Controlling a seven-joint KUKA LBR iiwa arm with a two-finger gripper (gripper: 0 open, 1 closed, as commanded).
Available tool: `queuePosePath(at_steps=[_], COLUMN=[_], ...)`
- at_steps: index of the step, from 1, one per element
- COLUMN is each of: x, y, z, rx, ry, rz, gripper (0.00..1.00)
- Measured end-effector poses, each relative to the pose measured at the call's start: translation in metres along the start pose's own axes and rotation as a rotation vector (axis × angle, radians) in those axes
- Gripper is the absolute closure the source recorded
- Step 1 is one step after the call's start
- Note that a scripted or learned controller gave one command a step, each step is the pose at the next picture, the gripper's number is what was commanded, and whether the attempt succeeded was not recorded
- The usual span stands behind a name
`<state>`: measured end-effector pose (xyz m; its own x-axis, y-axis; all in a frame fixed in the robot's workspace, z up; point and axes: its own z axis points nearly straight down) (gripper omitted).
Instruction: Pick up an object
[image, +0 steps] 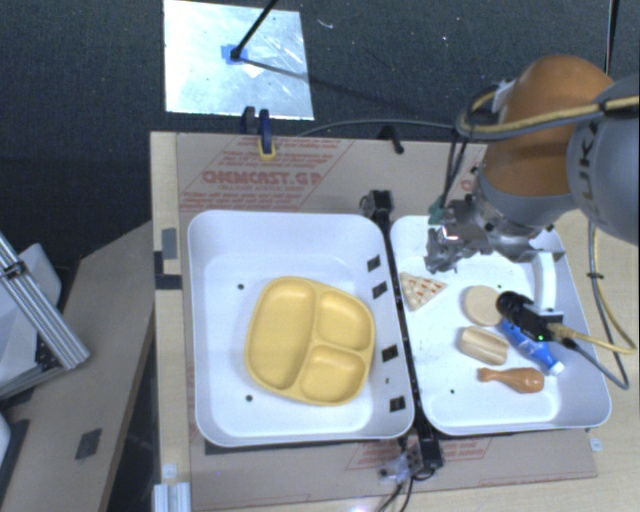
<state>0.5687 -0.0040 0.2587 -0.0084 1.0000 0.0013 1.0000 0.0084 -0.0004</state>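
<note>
right bin, far-left corner: the end effector hangs low, just beyond the triangular pizza slice. i cannot tell from my console whether it is released or clenched, and nothing visibly sits in it. the candidate objects (the slice, a pale oval piece, a bread roll, a drumstick) lie flat and apart on the bin floor, so i judge each is open to a top-down approach. left bin: a yellow divided plate lies flat, probably too broad to pinch.
</note>
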Motion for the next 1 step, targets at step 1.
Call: queuePosePath(at_steps=[1], x=[0.0477], y=[-0.0172], z=[0.0167], rx=[0.001], ry=[0.001], rz=[0.000], gripper=[1.00])
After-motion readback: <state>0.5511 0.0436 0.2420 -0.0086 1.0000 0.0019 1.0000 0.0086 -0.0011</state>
